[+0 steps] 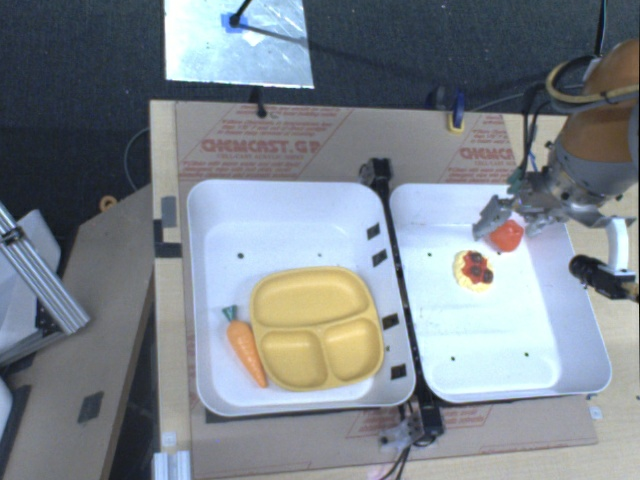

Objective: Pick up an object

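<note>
While the grey arm with its orange band reaches in from the right of the frame, its claw (503, 223) hangs low over the upper part of the right shallow white bin (560, 368), right at a small red rounded object (508, 236). That red piece sits directly under the metal fingers, touching or nearly touching them, but whether it is truly clamped or merely lying beneath them I cannot tell; the claw's opening is hidden by its own body. Its low, tilted stance suggests a grasp attempt on that piece.

Just below and left of it lies a small yellow round toy pastry with dark red topping (474, 269), resting loose on the bin floor, near the claw but apart from it.

Lower left in the frame, the left shallow white bin (215, 213) holds a yellow plastic divided tray (316, 326) lying flat, with an orange toy carrot with a green top (244, 346) just beside its left edge. Both bins sit side by side on the board-covered worktop (300, 133).
</note>
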`<state>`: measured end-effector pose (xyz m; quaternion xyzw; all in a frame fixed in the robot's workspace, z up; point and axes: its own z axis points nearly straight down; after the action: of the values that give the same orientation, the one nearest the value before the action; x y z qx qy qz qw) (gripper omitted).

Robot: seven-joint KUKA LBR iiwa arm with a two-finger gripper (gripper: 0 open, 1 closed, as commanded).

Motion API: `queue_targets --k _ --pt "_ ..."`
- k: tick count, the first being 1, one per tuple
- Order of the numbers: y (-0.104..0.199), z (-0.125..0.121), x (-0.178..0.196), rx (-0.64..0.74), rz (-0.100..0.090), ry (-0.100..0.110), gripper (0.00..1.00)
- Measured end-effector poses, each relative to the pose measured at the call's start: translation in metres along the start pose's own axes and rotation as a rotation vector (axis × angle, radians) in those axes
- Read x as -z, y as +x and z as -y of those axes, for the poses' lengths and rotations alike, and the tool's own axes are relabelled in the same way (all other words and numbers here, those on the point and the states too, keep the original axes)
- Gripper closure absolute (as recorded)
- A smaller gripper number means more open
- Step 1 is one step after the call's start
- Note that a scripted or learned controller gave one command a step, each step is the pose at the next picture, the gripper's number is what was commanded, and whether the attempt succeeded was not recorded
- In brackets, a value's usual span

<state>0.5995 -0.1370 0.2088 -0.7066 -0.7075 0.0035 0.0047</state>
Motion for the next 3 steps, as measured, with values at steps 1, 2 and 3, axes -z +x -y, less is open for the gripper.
queue_targets --k 1,2,3 --pt "0.0 -0.003 0.008 0.003 0.002 -0.013 0.0" --pt "-0.002 0.004 -0.052 0.0 0.001 -0.009 0.0" --pt "-0.012 0.004 -0.107 -0.001 0.001 -0.008 0.0"
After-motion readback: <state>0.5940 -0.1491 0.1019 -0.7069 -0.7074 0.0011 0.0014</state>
